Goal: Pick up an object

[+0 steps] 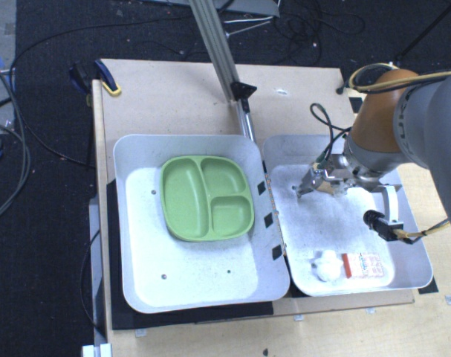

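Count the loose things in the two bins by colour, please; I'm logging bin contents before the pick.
Green: 1, the divided plate in the left bin
White: 1, the small lump
Red and white: 1, the flat packet
Total: 3

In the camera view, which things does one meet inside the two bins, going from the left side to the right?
Green divided plate in the left bin → gripper in the right bin → white lump → red and white packet.
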